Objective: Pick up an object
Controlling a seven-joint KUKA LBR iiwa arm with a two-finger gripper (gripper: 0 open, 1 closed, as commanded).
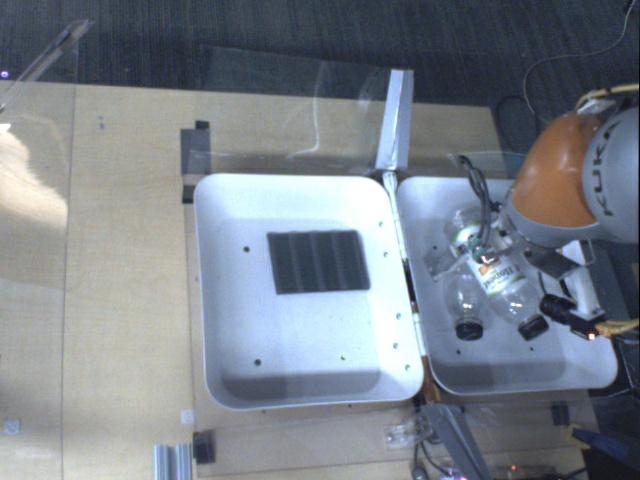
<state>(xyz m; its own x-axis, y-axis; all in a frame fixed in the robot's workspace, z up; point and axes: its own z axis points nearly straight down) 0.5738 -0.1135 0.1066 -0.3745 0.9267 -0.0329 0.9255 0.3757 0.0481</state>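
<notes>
Reaching into right bin (590, 373) with gripper (492, 258) low over clear plastic bottles (470, 303) near bin's middle. Bottle with black cap lies just left of gripper, cap pointing toward bin's front edge. Cannot tell gripper state, wrist blocks view. Best to centre on bottle body, not cap; round and slick, likely to squirt out. Left of right bin: left bin (230, 268), dark grate.
</notes>
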